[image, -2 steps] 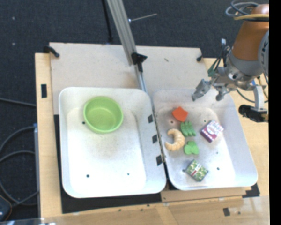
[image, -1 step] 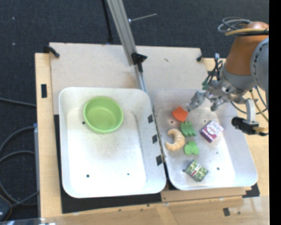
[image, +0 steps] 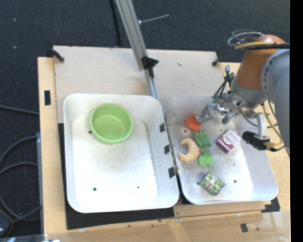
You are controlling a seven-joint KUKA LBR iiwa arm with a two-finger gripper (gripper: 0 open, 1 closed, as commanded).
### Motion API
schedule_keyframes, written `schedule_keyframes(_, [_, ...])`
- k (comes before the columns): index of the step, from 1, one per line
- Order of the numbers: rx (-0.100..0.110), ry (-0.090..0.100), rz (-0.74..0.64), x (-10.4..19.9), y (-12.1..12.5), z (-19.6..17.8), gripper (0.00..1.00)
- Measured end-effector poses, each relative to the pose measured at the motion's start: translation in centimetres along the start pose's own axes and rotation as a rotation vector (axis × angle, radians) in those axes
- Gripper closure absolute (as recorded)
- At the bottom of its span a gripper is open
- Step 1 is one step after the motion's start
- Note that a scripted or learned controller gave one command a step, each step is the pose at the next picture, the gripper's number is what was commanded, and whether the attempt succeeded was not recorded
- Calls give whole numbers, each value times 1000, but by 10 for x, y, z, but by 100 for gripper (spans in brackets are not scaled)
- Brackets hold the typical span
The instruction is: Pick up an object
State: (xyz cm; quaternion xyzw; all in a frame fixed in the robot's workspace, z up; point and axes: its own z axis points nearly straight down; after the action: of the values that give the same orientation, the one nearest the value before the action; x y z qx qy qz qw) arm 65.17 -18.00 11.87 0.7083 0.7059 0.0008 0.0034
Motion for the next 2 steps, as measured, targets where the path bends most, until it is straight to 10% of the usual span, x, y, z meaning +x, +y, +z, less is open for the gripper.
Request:
schedule_keyframes(1, [-4, 0, 0, -1, 1, -12, 100])
schedule_keyframes(2, [-2, 2, -2, -11, 1, -71, 100])
